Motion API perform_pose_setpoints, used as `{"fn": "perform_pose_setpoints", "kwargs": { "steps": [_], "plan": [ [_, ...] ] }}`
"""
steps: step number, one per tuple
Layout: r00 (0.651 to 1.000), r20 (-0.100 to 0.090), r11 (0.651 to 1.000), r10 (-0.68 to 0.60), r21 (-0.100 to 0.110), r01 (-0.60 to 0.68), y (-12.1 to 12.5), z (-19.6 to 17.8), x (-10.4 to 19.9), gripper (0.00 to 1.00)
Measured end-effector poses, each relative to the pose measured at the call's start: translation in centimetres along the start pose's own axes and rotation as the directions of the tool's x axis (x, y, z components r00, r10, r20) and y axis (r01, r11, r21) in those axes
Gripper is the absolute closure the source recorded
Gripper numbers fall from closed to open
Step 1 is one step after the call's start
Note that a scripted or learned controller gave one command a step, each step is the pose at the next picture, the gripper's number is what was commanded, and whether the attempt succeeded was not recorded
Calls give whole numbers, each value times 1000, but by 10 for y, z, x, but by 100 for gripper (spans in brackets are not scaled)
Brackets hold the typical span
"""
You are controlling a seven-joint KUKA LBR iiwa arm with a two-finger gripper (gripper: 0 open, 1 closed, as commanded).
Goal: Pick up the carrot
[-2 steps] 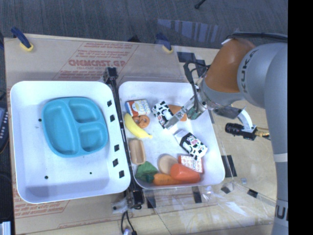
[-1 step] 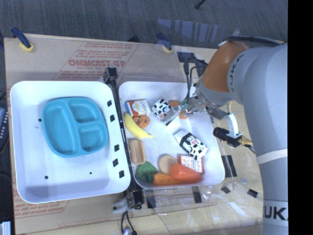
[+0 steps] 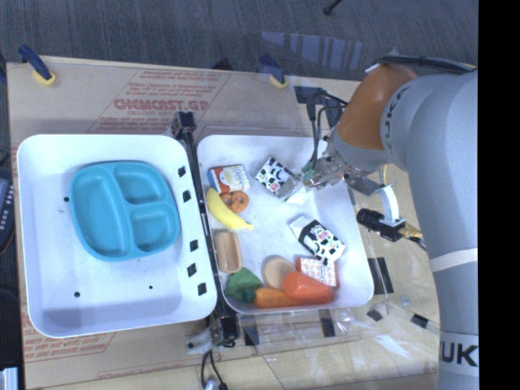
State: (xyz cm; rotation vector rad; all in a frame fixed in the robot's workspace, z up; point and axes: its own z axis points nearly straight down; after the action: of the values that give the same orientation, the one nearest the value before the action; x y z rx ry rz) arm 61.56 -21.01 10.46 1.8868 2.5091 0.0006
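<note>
The long orange toy carrot (image 3: pixel 275 298) is lying at the bottom of the frame, in the right white bin (image 3: pixel 268 145), flat against the bin's near wall. Its fat end is touching a green leafy toy (image 3: pixel 242 283), and a red-orange pepper-like toy (image 3: pixel 307 287) is sitting right against it. It is probably light, hard and smooth plastic (so it may be slippery). The middle of its body looks like the best place to grab, across the thin way, though the wall and neighbours are crowding it.

The grey arm's gripper (image 3: pixel 313 175) is hovering in the upper right of that bin, well apart from the carrot, near a black-and-white spotted carton (image 3: pixel 274 175). I cannot tell how its claw is standing.

That bin is also holding a yellow banana (image 3: pixel 225 210), a tan bread-like toy (image 3: pixel 228 251), a second spotted carton (image 3: pixel 321 241) and a small colourful box (image 3: pixel 231 176).

The left white bin (image 3: pixel 49 299) is holding a blue plastic divided tray (image 3: pixel 123 209).
</note>
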Motion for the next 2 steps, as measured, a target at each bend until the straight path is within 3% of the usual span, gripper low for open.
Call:
{"fn": "perform_pose_setpoints", "kwargs": {
  "steps": [1, 2],
  "plan": [
    [997, 8, 997, -75, -10, 75, -20, -140, 28, 100],
    [997, 0, 997, -74, 2, 74, -22, -133, 30, 0]
  ]
}}
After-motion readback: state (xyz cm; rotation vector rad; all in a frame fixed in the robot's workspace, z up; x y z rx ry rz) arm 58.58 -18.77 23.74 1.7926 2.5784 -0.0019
